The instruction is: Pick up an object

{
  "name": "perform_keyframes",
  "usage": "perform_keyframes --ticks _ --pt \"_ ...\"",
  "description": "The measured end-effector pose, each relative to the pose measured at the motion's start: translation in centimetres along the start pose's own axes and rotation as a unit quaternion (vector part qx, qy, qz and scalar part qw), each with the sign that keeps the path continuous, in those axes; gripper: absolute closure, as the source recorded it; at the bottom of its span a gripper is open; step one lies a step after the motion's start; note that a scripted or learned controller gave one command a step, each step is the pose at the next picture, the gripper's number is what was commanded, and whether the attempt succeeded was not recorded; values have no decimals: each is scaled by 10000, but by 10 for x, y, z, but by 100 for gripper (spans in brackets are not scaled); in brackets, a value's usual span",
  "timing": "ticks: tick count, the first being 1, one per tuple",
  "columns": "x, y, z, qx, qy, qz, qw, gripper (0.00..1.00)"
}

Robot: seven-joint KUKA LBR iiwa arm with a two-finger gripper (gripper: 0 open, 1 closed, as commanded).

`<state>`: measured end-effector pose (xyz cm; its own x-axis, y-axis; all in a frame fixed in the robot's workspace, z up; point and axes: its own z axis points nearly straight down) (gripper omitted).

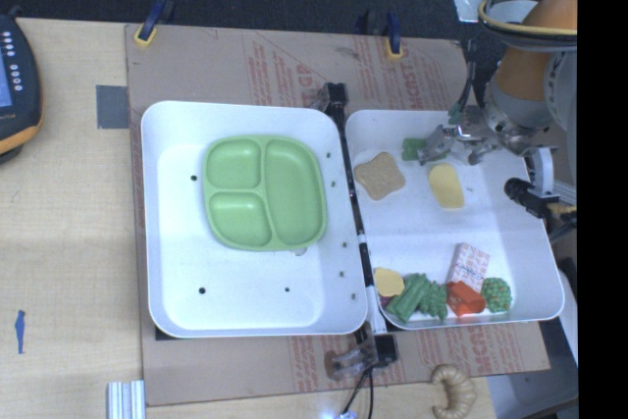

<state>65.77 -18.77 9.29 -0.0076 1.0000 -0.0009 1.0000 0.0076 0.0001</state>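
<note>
On the tabletop, a sheet of brown cardboard lay under two shallow white bins set side by side. The left white bin held a light green plastic plate with three compartments, lying flat near the bin's middle. The right white bin held the small items: a tan, roughly square slice of toy bread near its upper left, a pale yellow rounded block just to the right of it, and a dark green leafy piece at the far rim. Along the near rim sat a cluster: a yellow-orange rounded piece, a bunch of green bean-like pods, a red piece, a pink and white patterned packet and a green broccoli-like floret. The grey arm reached in from the right, and its end effector hung over the far part of the right bin, close beside the dark green leafy piece and above the yellow block. Whether its fingers were apart or together could not be told, and nothing was seen clamped between them.
</note>
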Motion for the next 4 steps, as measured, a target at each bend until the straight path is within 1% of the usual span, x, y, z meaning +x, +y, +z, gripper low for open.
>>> perform_keyframes --ticks 1,2,3,4 --pt "11 -35 -9 31 3 26 10000 0" --pt "10 -34 -21 27 -2 17 10000 100" --pt "-25 -96 2 46 7 26 10000 100" --pt "-2 -99 -74 10 7 18 10000 100"
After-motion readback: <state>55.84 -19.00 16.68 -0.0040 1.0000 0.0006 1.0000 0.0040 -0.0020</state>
